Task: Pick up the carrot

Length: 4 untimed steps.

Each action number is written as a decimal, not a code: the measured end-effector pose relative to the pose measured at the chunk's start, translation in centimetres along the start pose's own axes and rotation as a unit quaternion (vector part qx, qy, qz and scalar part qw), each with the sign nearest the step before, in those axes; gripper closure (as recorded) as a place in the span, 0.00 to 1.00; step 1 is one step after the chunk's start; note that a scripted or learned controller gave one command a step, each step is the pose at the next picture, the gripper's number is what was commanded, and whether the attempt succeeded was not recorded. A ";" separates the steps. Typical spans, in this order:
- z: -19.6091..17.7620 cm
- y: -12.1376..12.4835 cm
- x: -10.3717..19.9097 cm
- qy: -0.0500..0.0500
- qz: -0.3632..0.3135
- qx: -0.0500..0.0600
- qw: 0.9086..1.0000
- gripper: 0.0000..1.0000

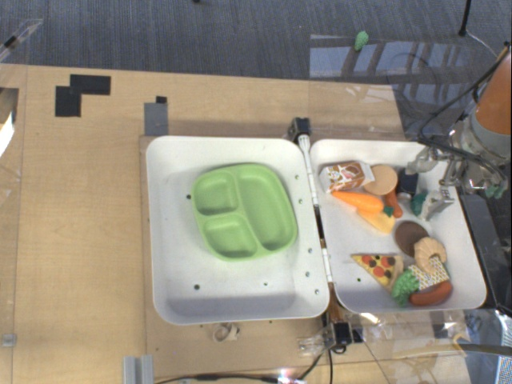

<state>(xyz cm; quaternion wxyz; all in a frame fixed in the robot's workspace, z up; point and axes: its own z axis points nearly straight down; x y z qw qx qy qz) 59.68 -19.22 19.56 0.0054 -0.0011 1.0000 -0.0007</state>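
The carrot (361, 201) is an orange wedge lying flat in the upper left part of the right bin (472, 250), its tip pointing left. A yellow wedge (383, 222) touches its lower right side. My gripper (428, 186) hangs over the bin's upper right area, well to the right of the carrot. Its two grey fingers (418, 166) stand apart, so it is open and nothing is held between them. A small dark block (407, 184) and a small green piece (418, 204) lie just left of the gripper.
Around the carrot lie a snack packet (345, 174), a tan disc (384, 180) and a brown disc (410, 234). A pizza slice (378, 266), bagel (430, 250), green leafy piece (408, 282) and sausage (432, 294) fill the bin's lower part. The left bin (172, 278) holds a green divided plate (242, 211).
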 end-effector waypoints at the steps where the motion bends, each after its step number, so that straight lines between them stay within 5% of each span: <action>1: 8.6 7.1 -4.7 0.002 0.233 -0.001 0.972 0.00; 2: 10.6 7.9 0.4 -0.002 0.283 0.000 0.959 0.00; 3: 9.3 8.1 0.0 -0.006 0.279 -0.001 0.960 1.00; 4: 0.6 13.9 4.1 -0.002 0.368 -0.002 0.930 1.00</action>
